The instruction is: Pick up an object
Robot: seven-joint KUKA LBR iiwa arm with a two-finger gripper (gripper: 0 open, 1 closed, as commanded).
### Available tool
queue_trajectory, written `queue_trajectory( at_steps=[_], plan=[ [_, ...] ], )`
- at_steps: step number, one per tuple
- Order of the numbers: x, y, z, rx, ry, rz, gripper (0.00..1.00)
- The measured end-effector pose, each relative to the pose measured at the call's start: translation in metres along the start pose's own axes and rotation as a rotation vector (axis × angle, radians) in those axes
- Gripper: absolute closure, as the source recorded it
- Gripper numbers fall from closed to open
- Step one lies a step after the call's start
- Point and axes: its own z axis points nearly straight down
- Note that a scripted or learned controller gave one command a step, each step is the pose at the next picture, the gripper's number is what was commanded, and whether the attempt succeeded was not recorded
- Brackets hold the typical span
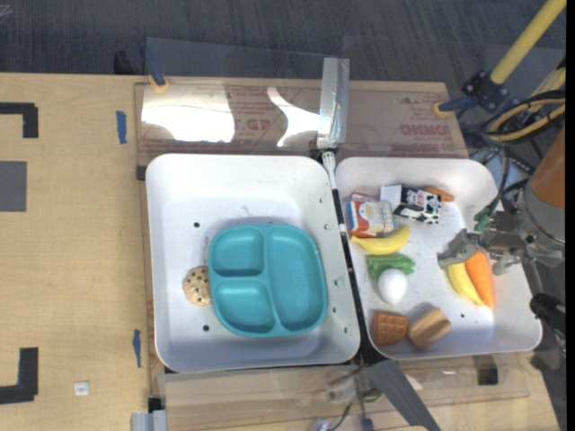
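The gripper (460, 251) sits over the carrot (482, 279), but I cannot tell if it grips. The carrot touches a yellow toy (460, 281), so both might get bumped away.

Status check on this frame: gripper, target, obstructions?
Gripper low in right bin, finger state unclear. Carrot just below it, not held. Yellow piece touching carrot.

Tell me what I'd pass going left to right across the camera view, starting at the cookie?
cookie → teal divided plate → white egg → bread roll → orange carrot → the arm's tool
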Motion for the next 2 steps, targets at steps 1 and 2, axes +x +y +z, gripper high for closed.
queue_trajectory(
  at_steps=[1,2],
  plan=[
    [-0.051,0.059,0.110,-0.017,-0.003,-0.111,0.00],
    [-0.057,0.035,0.123,-0.009,0.005,-0.223,0.00]
  ],
)
